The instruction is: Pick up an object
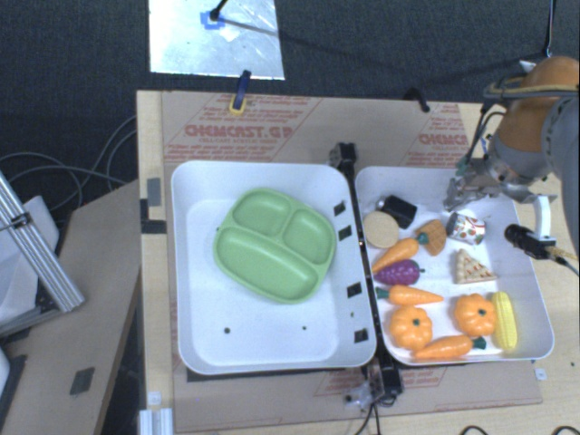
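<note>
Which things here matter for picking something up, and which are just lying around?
For the job: the tool, the small can just below it, the carrots, the pumpkins, the grapes, all in the right bin.

Lying about: green divided plate in the left bin, the foil sheet.

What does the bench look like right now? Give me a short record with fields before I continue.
left bin: holds a green divided plate
right bin: toy food, including two pumpkins, carrots, purple grapes, corn
gripper: over the right bin's far end, above a small white cup
held object: none seen between the fingers
</note>
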Robot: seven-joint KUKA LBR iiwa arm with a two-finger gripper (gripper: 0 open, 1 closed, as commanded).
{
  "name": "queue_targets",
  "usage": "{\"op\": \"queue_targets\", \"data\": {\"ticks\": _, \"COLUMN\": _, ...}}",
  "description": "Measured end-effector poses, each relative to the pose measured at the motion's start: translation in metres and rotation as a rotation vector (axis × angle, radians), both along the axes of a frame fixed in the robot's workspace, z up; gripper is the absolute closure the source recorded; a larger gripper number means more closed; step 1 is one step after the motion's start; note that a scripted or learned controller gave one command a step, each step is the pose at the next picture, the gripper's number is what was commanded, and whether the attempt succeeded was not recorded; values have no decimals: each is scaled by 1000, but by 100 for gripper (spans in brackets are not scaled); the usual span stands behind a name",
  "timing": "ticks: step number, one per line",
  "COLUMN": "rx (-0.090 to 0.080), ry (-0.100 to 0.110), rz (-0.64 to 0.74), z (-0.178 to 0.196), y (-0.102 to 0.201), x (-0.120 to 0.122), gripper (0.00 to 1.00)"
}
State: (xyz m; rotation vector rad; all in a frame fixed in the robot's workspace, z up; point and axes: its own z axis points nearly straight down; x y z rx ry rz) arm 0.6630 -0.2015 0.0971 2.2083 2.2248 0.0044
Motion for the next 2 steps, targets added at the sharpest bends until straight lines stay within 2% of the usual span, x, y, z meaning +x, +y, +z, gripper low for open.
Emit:
{"op": "queue_targets", "data": {"ticks": 1, "rx": 1, "ry": 0, "rz": -2, "z": 57, "y": -3, "x": 11, "gripper": 100}}
{"op": "queue_targets", "data": {"ticks": 2, "rx": 1, "ry": 0, "rz": -1, "z": 122, "y": -2, "x": 13, "gripper": 100}}
